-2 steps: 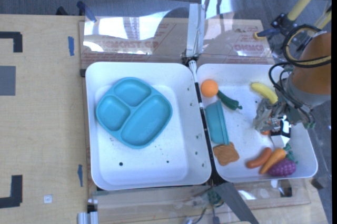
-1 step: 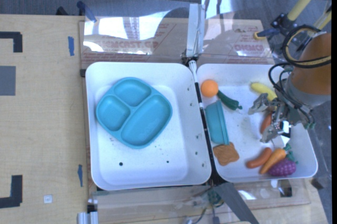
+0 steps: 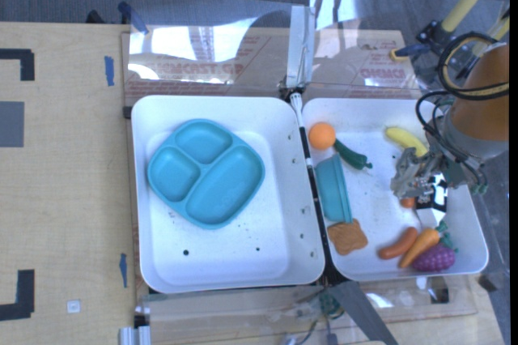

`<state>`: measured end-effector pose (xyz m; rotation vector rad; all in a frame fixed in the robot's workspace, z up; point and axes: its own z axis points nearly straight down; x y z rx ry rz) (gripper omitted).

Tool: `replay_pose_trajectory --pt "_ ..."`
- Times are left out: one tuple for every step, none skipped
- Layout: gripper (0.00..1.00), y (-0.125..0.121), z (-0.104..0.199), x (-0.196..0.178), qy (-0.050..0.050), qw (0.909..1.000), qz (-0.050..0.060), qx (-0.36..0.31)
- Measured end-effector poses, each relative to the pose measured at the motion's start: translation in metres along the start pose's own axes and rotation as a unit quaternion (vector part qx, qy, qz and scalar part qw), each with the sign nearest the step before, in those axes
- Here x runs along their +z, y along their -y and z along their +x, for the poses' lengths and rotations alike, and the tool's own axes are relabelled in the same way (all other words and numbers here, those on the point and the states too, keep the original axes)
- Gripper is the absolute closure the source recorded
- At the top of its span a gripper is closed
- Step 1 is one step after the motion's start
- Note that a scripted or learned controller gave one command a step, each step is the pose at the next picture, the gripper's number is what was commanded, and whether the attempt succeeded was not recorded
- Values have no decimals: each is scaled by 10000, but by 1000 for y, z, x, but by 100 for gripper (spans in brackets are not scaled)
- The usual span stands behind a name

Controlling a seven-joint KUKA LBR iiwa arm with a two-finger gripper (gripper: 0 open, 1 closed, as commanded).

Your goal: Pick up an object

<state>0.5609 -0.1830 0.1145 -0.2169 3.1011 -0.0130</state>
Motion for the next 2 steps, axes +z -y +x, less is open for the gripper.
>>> replay_pose_trajectory --pt "100 49 -67 28 -101 9967 -48 -809" --pt "0 49 -66 29 -109 9966 -57 -809"
